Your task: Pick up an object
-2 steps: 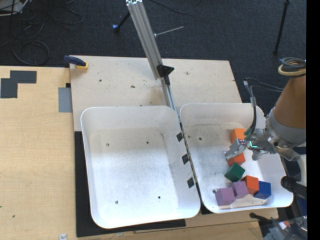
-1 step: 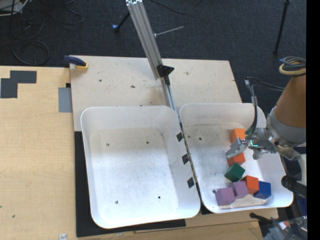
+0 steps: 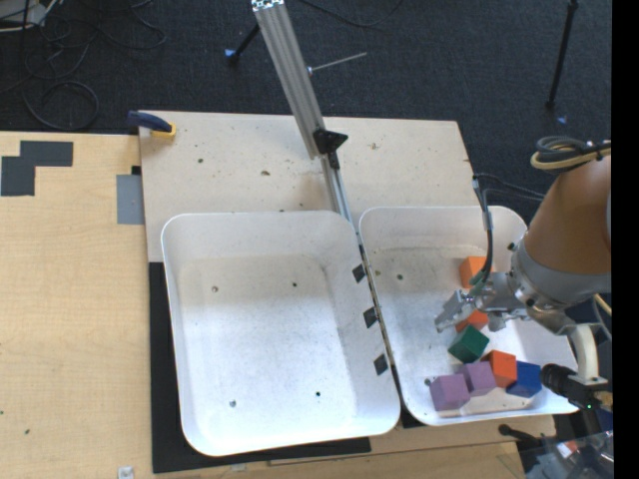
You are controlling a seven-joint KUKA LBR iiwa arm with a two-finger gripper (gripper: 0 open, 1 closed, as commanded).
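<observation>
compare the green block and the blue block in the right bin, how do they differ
Colour: the green block is dark green, the blue block bright blue. Place: the green block lies just below the gripper, nearer the bin's middle; the blue block sits by the bin's near right corner. Neighbours: the blue block touches an orange block; the green block stands slightly apart from the cluster. Both are small cubes in the right bin.

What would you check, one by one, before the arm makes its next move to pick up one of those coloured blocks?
1. Blocks in reach: ok. The green block, purple blocks, blue block and orange blocks all lie in the right bin.
2. Gripper over the right bin: ok, above the green block.
3. Block between the fingers: cannot tell.
4. Target standing free: not ok; the blocks crowd together.
5. Room from the bin wall: ok; the divider rail stands apart.
</observation>
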